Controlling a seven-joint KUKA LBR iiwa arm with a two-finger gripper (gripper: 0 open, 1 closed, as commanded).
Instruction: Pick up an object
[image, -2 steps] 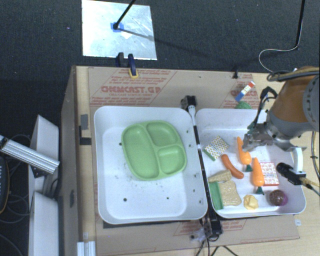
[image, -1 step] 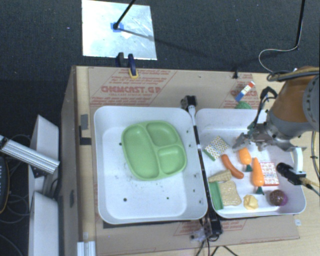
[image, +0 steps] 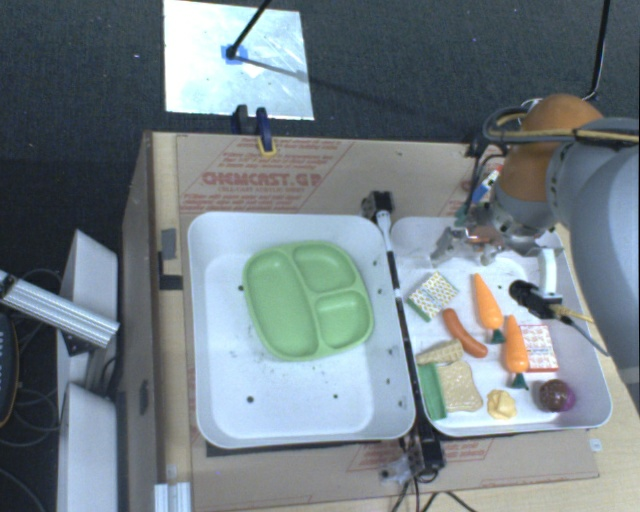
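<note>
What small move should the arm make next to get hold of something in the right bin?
Probably lower the gripper a little toward the orange carrot just below it in the camera view. The gripper sits over the upper part of the right bin with nothing visibly between its fingers, and that carrot looks like the nearest toy, with some bare floor around its top end. Finger state is unclear.

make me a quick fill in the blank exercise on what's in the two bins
1. The green divided plate lies in the ____ bin.
2. The plate has ____ compartments.
3. The two toy carrots lie in the ____ bin.
4. The round purple item sits near that bin's ____ right corner.

Missing words: left; three; right; lower
</note>
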